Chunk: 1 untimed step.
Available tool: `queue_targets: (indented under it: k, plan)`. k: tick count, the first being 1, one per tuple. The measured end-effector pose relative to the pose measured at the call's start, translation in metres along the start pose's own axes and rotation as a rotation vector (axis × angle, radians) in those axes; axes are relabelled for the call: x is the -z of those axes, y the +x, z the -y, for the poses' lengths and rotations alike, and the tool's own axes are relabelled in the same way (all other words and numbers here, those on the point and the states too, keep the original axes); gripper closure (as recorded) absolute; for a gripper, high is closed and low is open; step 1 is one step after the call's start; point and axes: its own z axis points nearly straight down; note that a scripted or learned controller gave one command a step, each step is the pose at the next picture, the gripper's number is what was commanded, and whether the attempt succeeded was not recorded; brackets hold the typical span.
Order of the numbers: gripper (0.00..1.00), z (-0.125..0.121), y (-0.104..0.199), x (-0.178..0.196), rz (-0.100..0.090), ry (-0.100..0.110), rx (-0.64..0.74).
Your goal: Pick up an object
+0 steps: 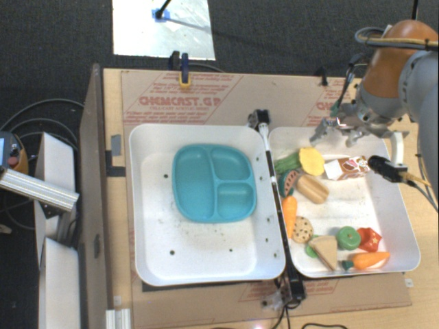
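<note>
The right bin (401, 214) holds several toy foods: a yellow piece (311, 161), a green vegetable (287, 162), a watermelon slice (291, 181), a bread roll (313, 190), a carrot (289, 215), a cookie (302, 229), a green round piece (348, 236), a red piece (370, 238) and a white-and-brown packet (346, 168). My gripper (337, 137) hangs over the bin's far edge, just above the yellow piece and the packet. Its fingers stand apart with nothing between them.
A teal divided plate (214, 184) lies in the left bin (158, 252). A tan wedge (327, 252) and an orange carrot (371, 260) lie at the right bin's near edge. A black part on a cable (384, 168) juts in beside the packet.
</note>
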Motion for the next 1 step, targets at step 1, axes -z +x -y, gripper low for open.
queue_targets:
  k: [1]
  plan:
    - [0.0, 0.0162, 0.0532, -0.0386, -0.006, 0.009, 0.009]
